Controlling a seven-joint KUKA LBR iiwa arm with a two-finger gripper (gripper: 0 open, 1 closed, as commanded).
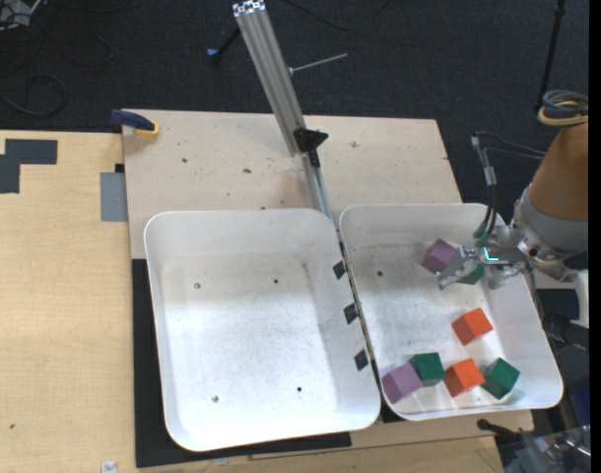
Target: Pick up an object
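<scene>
My gripper [467, 270] reaches in from the right over the upper part of the right bin [399, 227]. A purple block [439, 256] lies just to its left, touching it or nearly so. A bit of green shows beneath the gripper; I cannot make out what it is. Below the gripper lies an orange block [471, 325]. Along the bin's near edge sit a purple block [401, 379], a green block [428, 367], another orange block [463, 374] and a second green block [500, 376].
The left bin [172, 264] adjoins the right one, with black clips [350, 312] along the shared wall. A slanted aluminium post [276, 77] rises behind the bins. The arm's orange band [567, 180] stands over the right bin's right edge.
</scene>
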